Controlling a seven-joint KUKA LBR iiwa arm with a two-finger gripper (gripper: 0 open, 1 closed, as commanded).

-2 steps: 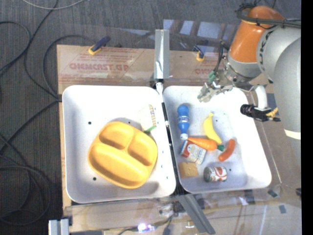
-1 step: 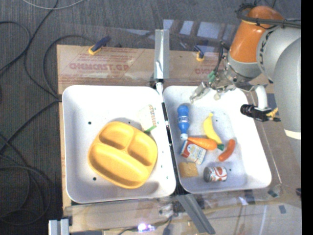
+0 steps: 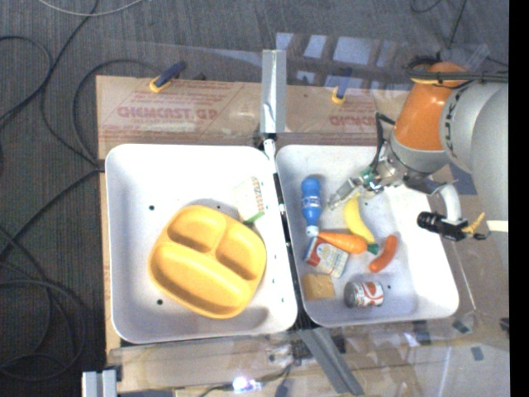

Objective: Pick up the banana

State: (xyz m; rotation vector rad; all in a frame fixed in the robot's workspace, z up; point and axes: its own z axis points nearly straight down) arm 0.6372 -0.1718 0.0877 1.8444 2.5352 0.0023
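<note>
**Yellow banana crowded, gripper just above it**

Yellow banana (image 3: 356,219) lies in the right bin (image 3: 430,300), its lower end beside the carrot (image 3: 343,241), bottle (image 3: 311,202) to its left. The gripper (image 3: 362,185) hovers at its upper end; I cannot tell how its fingers stand. Close neighbours probably favour approaching from that freer upper end.

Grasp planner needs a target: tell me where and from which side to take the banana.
Grip the curved yellow banana at its upper middle, coming from above, closing across its narrow width. Its lower end touches the orange carrot, so that end is crowded; the hand hovers by its upper end.
</note>
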